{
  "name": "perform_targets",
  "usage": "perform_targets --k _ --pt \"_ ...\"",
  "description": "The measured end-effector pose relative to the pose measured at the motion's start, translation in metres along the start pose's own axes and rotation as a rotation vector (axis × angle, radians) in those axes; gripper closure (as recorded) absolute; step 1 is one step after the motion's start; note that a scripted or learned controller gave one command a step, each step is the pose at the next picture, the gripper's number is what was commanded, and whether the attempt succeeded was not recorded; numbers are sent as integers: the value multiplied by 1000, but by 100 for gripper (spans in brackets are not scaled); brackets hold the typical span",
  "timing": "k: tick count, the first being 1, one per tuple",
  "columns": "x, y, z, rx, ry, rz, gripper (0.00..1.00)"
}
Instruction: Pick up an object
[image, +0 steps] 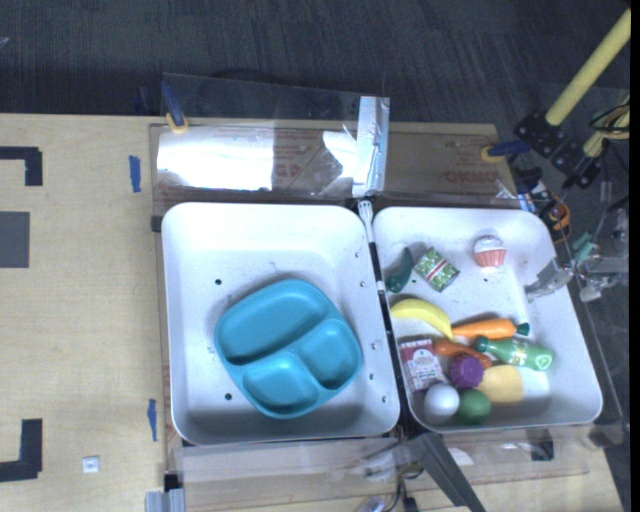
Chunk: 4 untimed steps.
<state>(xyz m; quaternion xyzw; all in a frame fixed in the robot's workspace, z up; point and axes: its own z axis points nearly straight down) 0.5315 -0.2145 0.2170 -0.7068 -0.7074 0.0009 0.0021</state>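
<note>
Clutter fills the near end of the right bin (575, 400): white ball (442, 401), green ball (475, 405), lemon (505, 384), purple item (465, 371), red packet (420, 362), green bottle (515, 353), carrot (484, 328), banana (422, 317). Farther back lie a green carton (436, 267) and cupcake (488, 251). The gripper (552, 278) sits at the bin's right wall; its state cannot be determined. Risk: packed items may wedge or roll, causing a missed grasp. The left bin (190, 300) holds a blue tray (288, 345).

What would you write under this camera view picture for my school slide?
A blue divided plate lies in the left bin; toy foods, including a banana and carrot, crowd the right bin.
</note>
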Motion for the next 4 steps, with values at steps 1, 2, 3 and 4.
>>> perform_targets --k 1,2,3,4 --pt "0 0 -9 0 0 -1 100" --pt "0 0 -9 1 0 -1 0" --pt "46 87 126 -6 -3 29 0" --pt "75 130 132 -4 -2 -29 0"
